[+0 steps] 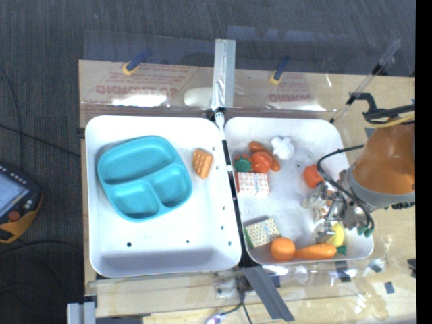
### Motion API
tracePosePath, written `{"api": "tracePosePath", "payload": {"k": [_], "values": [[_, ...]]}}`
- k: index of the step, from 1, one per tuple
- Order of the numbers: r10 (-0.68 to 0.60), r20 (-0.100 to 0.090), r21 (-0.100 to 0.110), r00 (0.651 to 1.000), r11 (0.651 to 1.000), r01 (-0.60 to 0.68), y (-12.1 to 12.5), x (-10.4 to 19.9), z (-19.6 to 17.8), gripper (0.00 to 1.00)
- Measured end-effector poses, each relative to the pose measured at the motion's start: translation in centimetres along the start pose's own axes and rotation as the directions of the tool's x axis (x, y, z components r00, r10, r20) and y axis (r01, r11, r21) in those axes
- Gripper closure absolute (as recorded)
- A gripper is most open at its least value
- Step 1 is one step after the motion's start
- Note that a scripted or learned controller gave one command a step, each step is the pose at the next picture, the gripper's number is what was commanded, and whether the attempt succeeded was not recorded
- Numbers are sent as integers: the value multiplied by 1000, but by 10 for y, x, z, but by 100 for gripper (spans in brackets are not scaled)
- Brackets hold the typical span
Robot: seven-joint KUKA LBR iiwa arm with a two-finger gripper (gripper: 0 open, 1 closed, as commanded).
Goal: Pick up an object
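My gripper (329,213) hangs low over the right side of the right bin (297,128), under the orange band of the arm (385,157). Just below it lies a small yellow item (337,235) beside a carrot (314,252) and an orange ball (283,248). A red-orange piece (311,175) sits just left of the wrist. Further left are a patterned box (254,183), a red and orange toy vegetable (260,159), a white garlic-like piece (282,146) and a second patterned block (262,231). I see nothing clearly held.
The left bin (121,252) holds a blue divided tray (143,177) and an orange toy piece (202,162) by the divider. Cables (378,115) loop around the arm at the right. A dark device (15,204) lies off the bench at the left.
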State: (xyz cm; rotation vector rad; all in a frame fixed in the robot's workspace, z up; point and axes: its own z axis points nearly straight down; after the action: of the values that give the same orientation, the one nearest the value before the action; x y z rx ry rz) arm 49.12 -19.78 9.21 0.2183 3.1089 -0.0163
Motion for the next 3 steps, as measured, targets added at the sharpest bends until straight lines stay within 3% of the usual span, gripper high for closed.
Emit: {"api": "tracePosePath", "payload": {"k": [2, 3], "values": [[-45, -7, -9, 999, 999, 45, -12, -2, 1, 0], [-23, -1, -3, 1000, 1000, 23, 6, 1, 0, 0]]}}
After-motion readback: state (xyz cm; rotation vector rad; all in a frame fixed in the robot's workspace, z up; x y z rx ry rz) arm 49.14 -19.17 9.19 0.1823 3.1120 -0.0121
